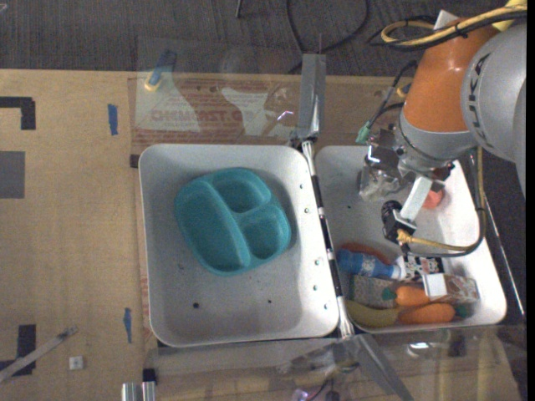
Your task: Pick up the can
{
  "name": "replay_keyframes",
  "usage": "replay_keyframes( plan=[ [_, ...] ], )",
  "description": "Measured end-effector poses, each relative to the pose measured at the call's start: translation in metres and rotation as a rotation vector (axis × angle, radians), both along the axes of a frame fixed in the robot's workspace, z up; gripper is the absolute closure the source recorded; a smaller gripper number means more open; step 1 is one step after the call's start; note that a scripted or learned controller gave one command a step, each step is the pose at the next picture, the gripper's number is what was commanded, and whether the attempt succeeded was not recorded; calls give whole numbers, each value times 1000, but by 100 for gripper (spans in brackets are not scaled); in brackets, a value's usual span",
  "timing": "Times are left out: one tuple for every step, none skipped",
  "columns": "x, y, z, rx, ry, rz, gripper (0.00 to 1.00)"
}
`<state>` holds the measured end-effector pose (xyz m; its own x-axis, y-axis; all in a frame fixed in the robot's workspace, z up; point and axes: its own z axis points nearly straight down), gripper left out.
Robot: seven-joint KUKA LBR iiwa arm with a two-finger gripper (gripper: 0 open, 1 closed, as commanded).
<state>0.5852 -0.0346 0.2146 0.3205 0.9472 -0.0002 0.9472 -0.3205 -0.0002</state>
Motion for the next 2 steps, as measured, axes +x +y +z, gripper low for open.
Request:
replay_keyframes(
  plan=[
    [0, 0, 0, 0, 0, 0, 0],
    [12, -63, -107, 1, 2, 129, 0]
  ],
)
